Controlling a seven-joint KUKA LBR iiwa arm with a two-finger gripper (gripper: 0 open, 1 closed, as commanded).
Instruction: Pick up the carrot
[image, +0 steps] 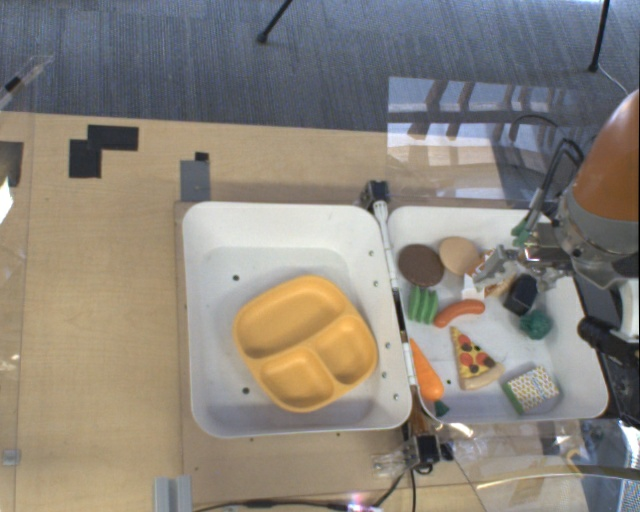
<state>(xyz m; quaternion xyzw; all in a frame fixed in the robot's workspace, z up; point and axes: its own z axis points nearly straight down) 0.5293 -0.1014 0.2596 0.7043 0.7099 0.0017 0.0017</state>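
The orange carrot (427, 375) with a green tip lies along the left wall of the right bin (590, 400), near its front corner. My gripper (508, 280) hangs over the back right part of that bin, well to the right of the carrot and farther back. It sits beside a tan bun (459, 255) and above a green broccoli piece (537, 324). Nothing shows in its grasp.
The right bin also holds a brown disc (421, 265), a green ridged piece (422, 304), a red sausage (459, 312), a pizza slice (474, 358) and a patterned box (530, 388). In the left bin (210, 300) sits a yellow divided plate (305, 342).
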